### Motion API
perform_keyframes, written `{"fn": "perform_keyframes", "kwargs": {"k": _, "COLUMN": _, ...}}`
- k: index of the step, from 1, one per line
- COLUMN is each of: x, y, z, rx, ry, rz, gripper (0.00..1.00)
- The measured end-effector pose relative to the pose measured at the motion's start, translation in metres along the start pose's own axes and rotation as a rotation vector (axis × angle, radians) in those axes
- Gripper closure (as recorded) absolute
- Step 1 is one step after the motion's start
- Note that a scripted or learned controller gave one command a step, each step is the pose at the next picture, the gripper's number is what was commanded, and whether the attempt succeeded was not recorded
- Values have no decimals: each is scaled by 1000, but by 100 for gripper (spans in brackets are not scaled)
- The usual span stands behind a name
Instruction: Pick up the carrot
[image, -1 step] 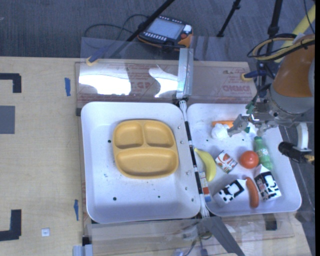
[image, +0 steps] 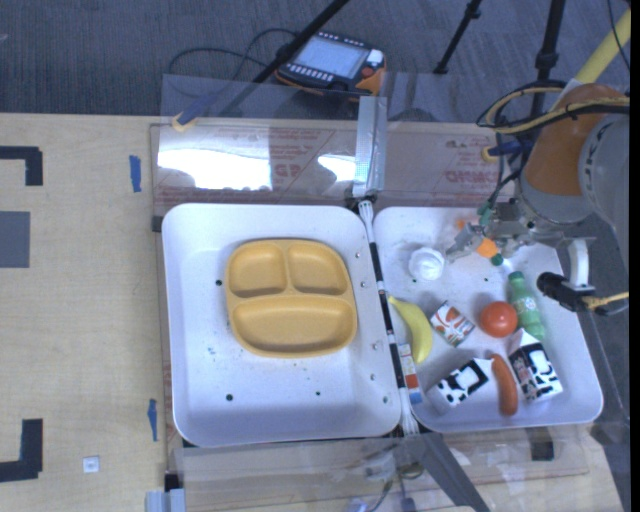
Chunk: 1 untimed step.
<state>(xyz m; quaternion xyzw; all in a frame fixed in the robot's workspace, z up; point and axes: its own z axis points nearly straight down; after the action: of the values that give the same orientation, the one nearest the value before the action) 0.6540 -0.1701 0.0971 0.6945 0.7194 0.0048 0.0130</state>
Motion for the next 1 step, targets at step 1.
{"fn": "perform_keyframes", "kwargs": {"k": 1, "x": -38, "y": 14, "z": 7, "rx": 41, "ry": 42, "rz": -152, "gripper": 0}}
